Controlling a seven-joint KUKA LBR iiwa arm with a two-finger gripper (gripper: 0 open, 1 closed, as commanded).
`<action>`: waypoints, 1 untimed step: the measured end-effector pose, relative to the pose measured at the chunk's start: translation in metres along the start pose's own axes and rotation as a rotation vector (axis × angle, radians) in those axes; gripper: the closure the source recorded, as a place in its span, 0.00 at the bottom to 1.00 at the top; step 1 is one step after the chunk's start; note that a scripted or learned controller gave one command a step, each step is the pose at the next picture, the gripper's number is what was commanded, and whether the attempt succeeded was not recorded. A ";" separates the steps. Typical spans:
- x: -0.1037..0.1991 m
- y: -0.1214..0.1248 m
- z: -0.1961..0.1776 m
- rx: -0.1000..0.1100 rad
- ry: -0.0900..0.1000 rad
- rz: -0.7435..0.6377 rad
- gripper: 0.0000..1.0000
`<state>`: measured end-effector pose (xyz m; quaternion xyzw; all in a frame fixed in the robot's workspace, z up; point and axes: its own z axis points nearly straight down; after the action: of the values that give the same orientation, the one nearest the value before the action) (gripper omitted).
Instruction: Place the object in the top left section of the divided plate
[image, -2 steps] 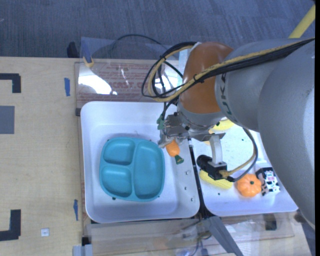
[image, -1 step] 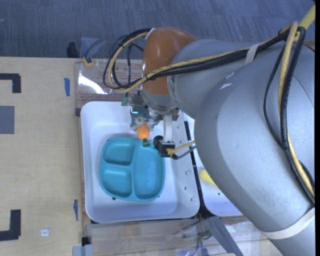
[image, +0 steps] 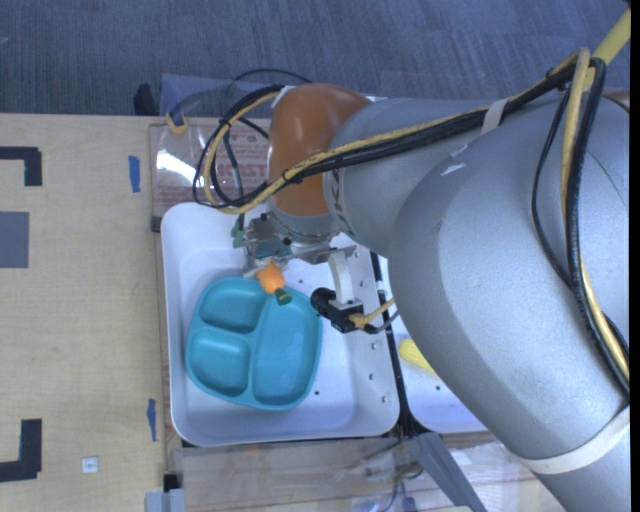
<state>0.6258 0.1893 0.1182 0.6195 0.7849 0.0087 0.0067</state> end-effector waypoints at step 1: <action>0.019 0.039 0.024 0.024 0.000 0.175 1.00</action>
<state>0.6602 0.2168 0.0948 0.6859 0.7277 -0.0005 -0.0015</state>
